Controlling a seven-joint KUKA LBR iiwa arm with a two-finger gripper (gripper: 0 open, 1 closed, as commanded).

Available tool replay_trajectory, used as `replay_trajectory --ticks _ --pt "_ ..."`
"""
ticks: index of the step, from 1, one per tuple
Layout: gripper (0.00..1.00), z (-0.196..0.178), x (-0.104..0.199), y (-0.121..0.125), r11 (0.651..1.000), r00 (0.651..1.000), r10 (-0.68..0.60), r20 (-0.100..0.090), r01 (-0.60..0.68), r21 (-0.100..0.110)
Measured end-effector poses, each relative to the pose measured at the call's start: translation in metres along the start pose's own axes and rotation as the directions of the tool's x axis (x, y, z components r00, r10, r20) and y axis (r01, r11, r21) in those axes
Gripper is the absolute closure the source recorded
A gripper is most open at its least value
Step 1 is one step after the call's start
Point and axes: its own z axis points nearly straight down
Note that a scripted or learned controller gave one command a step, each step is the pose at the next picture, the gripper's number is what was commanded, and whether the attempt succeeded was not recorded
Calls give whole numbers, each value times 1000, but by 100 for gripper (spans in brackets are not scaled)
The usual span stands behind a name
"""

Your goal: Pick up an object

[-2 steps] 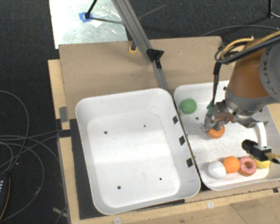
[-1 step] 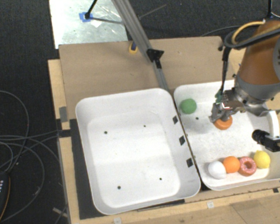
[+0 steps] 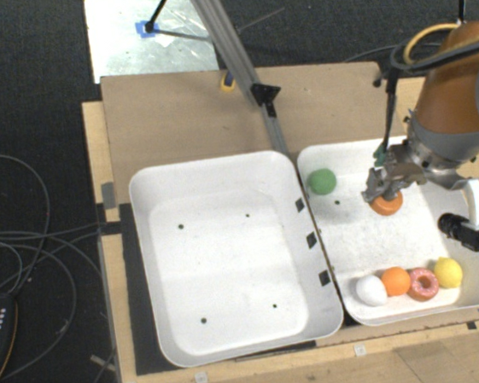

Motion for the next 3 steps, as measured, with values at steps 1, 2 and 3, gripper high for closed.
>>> replay_trajectory --ticks 1,2,3 --pt "100 -8 59 -2 1000 1000 -6 -3 6 2" --pt "100 -4 111 -3 1000 1000 -6 -3 6 4" --pt "100 0 168 12 1000 1000 -7 -3 7 2"
